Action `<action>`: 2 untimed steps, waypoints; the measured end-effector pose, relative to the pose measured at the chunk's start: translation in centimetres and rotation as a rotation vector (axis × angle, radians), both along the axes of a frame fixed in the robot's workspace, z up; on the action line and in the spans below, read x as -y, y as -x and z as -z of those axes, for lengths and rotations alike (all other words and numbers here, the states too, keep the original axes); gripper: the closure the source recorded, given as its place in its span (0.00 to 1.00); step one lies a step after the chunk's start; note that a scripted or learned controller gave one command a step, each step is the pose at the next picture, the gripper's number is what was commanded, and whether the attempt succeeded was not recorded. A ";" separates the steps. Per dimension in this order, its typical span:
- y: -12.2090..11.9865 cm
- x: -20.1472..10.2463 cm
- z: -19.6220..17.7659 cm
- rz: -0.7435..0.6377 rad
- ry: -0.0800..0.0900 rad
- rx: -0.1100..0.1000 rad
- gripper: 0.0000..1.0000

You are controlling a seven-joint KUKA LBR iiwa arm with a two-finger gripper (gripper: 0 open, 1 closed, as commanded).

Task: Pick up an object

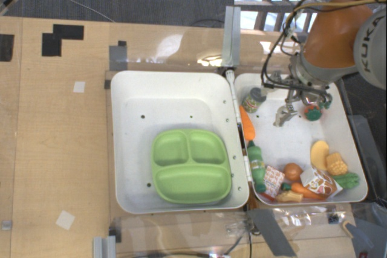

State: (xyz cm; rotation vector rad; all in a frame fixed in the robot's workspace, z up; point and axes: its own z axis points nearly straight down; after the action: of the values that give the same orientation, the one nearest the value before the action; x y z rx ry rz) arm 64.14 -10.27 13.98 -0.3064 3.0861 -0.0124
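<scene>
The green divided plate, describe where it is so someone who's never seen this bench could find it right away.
Look at the left bin of the two white bins sitting side by side. In its near half lies the green divided plate, flat on the bin floor. It is the one large lime-green thing there, with three compartments, while the small toy foods are all piled in the right bin.

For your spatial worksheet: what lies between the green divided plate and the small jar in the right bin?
In the camera view, between the plate and the jar stand the bins' adjoining walls, with an orange carrot alongside.
</scene>
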 end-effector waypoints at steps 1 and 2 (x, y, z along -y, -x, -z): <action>0.7 -0.6 0.9 0.201 -0.008 0.016 0.00; 0.1 -1.0 1.2 0.295 -0.012 0.028 0.00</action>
State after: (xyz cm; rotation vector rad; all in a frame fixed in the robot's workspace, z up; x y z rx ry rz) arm 64.05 -9.26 12.78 0.1503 3.0707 -0.0070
